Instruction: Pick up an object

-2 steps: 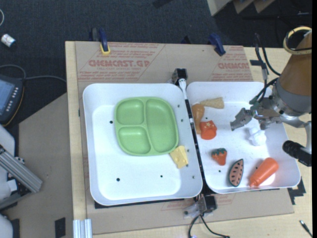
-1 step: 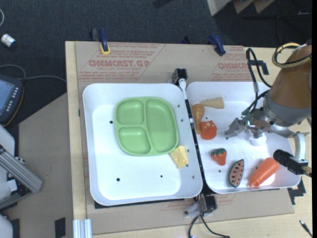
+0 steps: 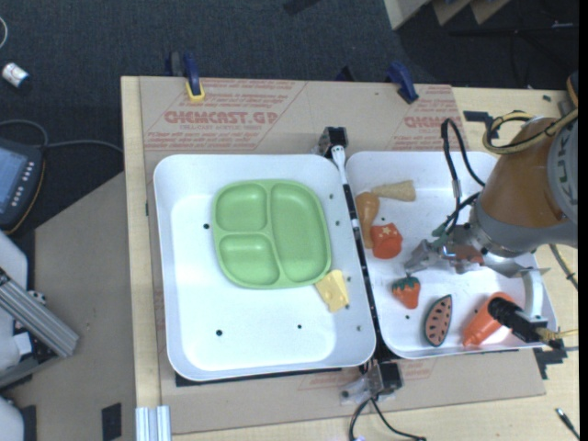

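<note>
In the right bin lie several toy foods: a tan wedge, an orange cone-shaped piece, a red tomato-like piece, a strawberry, a watermelon slice and an orange piece. My gripper hangs low over the middle of this bin, just right of the red piece and above the strawberry. The wrist hides whatever is directly under it. A small red patch shows beside the wrist at its right.
The left bin holds a green divided plate and a yellow cheese-like piece near the shared wall. The arm's orange band and cables cover the right bin's right side. Blue clamps stand at the bench's back edge.
</note>
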### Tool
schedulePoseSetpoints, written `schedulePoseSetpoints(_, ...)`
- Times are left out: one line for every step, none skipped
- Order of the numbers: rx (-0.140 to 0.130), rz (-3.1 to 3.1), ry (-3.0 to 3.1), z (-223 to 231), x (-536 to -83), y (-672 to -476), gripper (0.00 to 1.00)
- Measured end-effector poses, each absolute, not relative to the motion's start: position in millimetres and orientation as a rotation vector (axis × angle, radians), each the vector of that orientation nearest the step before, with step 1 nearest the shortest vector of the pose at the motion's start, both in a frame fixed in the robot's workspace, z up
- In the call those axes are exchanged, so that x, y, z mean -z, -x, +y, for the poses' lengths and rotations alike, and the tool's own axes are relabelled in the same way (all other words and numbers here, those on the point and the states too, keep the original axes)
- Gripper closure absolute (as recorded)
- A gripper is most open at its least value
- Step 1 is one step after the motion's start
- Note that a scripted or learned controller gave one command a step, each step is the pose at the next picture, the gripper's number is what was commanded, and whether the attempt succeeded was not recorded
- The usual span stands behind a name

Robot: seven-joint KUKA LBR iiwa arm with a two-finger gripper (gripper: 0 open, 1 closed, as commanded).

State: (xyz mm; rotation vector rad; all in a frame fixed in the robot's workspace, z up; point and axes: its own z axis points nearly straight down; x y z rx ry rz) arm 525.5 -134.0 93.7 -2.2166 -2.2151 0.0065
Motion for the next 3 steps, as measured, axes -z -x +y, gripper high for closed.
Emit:
schedulePoseSetpoints(-0.003, -2.218, 2.219, -133.4, -83.7, -524.9, 0.00)
schedulePoseSetpoints(0.000, -2.219, 2.223, -133.9, -95.0, -525.6, 1.00)
schedulePoseSetpoints(0.004, -2.227, 2.224, -132.8, -141.3, -534.6, 1.00)
